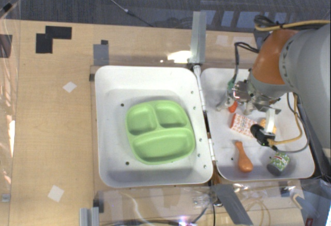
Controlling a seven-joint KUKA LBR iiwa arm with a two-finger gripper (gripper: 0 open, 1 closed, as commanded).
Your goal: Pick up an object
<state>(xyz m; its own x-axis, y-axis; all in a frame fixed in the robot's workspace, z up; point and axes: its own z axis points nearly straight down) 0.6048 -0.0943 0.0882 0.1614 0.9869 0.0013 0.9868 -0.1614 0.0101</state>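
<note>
Looking down on the pale wooden surface (51,132), we see two shallow white bins side by side. The left bin (103,116), at the centre of the frame, holds a green divided plate (159,131) lying flat in its middle. The right bin (220,152) carries three small things. A red-and-white patterned packet (239,124) lies near its centre. An orange pear-shaped object (243,156) lies below the packet, toward the lower rim. A small grey-green object (278,163) sits in the bin's lower right corner.

The grey arm (305,64) comes in from the right edge of the frame, its orange band (269,62) above the wrist. The end effector (237,100) hangs over the upper part of the right bin, just above the packet in the frame. We cannot tell whether it is spread or pressed together, and we see nothing held in it.
</note>
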